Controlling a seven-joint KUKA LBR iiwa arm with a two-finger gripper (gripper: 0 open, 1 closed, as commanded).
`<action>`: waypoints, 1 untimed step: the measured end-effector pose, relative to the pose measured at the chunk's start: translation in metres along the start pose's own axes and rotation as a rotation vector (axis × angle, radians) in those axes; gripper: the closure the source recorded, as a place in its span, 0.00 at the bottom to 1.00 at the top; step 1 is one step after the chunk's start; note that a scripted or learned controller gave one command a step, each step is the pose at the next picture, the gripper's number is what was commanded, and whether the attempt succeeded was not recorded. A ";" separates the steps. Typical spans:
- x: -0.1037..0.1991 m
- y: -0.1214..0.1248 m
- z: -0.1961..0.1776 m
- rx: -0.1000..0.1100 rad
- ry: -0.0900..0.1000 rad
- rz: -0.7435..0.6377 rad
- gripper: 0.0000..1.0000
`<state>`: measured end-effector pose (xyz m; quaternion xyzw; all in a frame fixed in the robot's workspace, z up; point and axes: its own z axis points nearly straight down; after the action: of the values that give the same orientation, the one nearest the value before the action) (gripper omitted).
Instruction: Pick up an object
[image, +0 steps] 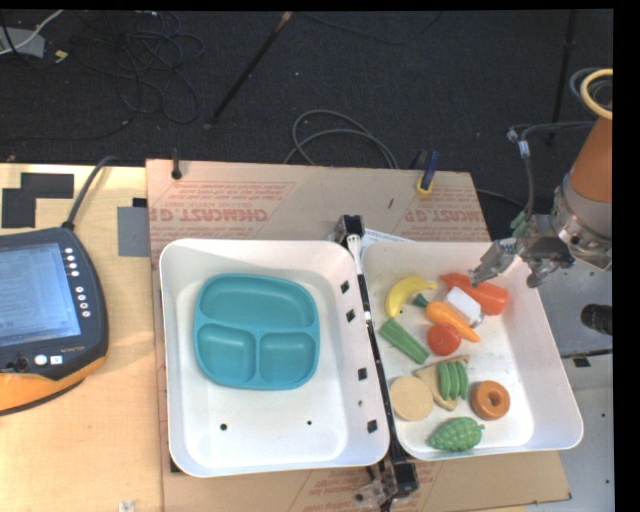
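Overhead, the tool (517, 262) hangs spread wide, holding nothing — just above the right bin (560, 400), near the red pepper (484, 294).

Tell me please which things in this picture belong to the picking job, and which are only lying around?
Belong to the job:
gripper, above the right bin's far edge
right bin
banana
carrot
tomato
cucumber
cookie
pea pods
donut
green grapes

Just lying about:
left bin
teal divided plate
handheld control pad
cables

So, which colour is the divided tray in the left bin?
Teal blue: the divided tray, seen in the camera view.
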<state>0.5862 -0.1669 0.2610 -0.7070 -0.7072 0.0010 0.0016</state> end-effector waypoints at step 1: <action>0.014 0.013 0.076 0.006 0.002 -0.002 0.00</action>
<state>0.5988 -0.1531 0.1846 -0.7063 -0.7079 0.0024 0.0045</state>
